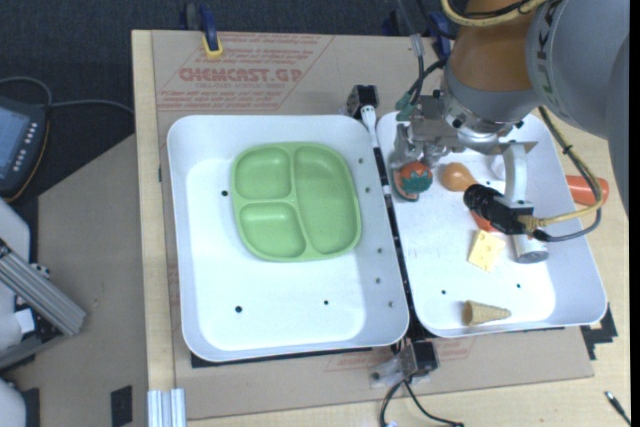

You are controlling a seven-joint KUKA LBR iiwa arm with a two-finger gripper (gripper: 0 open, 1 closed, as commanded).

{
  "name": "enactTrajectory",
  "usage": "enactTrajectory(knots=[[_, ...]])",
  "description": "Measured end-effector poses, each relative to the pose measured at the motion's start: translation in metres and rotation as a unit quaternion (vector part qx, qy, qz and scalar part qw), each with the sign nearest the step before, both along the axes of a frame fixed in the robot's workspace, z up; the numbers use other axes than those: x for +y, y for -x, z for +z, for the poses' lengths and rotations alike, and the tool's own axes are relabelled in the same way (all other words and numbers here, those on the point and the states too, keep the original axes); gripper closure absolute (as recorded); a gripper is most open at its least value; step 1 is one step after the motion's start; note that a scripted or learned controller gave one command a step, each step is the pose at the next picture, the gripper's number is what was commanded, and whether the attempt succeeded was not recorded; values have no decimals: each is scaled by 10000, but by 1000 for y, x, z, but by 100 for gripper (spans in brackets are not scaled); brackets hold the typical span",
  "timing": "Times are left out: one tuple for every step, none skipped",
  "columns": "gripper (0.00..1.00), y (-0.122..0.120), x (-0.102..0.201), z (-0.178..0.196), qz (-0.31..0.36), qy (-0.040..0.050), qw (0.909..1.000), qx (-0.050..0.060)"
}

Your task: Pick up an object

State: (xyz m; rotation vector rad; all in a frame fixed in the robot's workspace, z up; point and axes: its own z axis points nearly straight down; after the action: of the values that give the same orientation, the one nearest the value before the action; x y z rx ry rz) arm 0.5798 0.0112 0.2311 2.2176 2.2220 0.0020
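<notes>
Starting at the left of the frame, one left bin (190, 245) held a single green plate (297, 201), flat, with three compartments, set toward the bin's upper middle and clear of its walls. Just right of it stood the right bin (440, 275), the two bins touching along their shared wall.

Near that wall, in the upper left of the right bin, lay one ball (414, 181), orange and teal. The gripper (410, 155) hung directly over it and hid its top; whether the gripper was open, closed or gripping the ball could not be told. Just right of the ball lay one orange egg (456, 177), close beside it but apart. Lower and further right lay one yellow wedge (486, 250), and below that, near the bin's lower edge, one tan cone (486, 313) on its side. At the far right wall, one orange piece (583, 186) was partly covered by a cable. The arm (560, 45) filled the upper right, overhanging the bin's top.
</notes>
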Motion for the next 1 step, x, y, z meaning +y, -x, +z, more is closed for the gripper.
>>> enactTrajectory(knots=[[100,-11,7,1,-3,-1,10000,-4]])
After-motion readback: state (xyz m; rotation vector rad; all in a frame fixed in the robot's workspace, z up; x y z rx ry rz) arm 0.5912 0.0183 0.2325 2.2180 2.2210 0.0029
